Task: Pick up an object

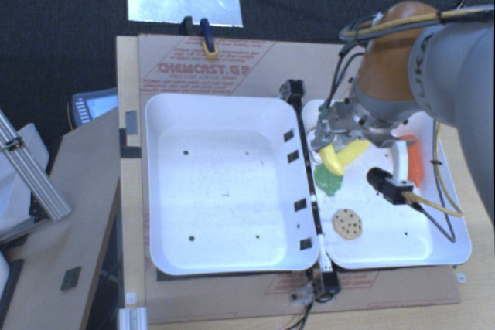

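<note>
the arm (433, 58) hangs over the right bin (402, 239), the approach step. gripper (331, 131) width: cannot tell. the banana (342, 154) lies just beneath it, the cookie (347, 224) farther below. next move likely calls for a straight descent onto the banana.

The end effector (331, 137) hangs over a yellow banana (343, 155) in the right bin (433, 243), beside a cookie (347, 224).

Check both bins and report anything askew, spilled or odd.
Nothing stands out. The banana, green toy, cookie and carrot lie loose in the right bin, none spilled over its rim. The end effector hangs just above the banana.
</note>
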